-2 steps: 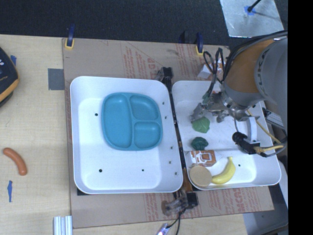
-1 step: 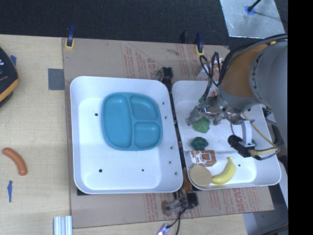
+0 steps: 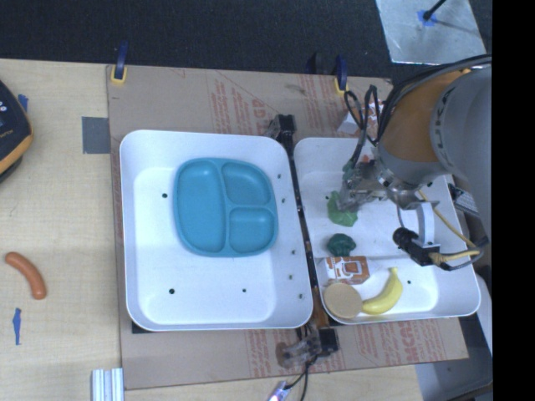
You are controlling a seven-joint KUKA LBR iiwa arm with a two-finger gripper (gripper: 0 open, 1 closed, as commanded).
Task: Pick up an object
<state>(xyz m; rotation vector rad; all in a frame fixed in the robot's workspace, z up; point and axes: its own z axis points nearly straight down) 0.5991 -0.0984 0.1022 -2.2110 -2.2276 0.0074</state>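
Fingers (image 3: 355,192) are hanging low in the right bin (image 3: 451,303), spread not readable. Light green object (image 3: 342,213) is lying directly below-left of them, possibly touching. Dark green lump (image 3: 340,244) is sitting further down-frame; banana (image 3: 383,295) is lying near the bin's lower edge.

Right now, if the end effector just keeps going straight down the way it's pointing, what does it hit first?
Most likely the light green object in the right bin: the end effector sits directly over it. Depth is unclear from this view, so it may already be touching.
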